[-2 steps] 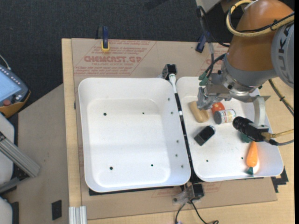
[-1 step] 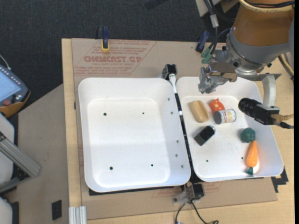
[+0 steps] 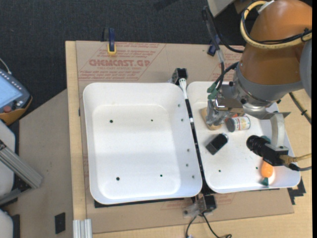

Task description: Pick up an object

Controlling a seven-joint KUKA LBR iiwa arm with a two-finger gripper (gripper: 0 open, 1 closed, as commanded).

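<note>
Nearest me, a small black clamp sits at the front edge of the brown board that covers the bench, right where the two white bins meet. Left bin: four small dark dots on its floor.

Right bin: an orange object with a green tip lies by the front right corner. Further in, a black block lies tilted, near the wall shared with the left bin. Beyond it, a small pale bottle lies on its side.

Just left of the bottle, the tool is down over a tan lump. I cannot tell how far open the tool is, nor whether it has hold of anything.

The arm, orange band above grey wrist, reaches in from the right. Farthest back, a blue clamp grips the board's rear edge.
</note>
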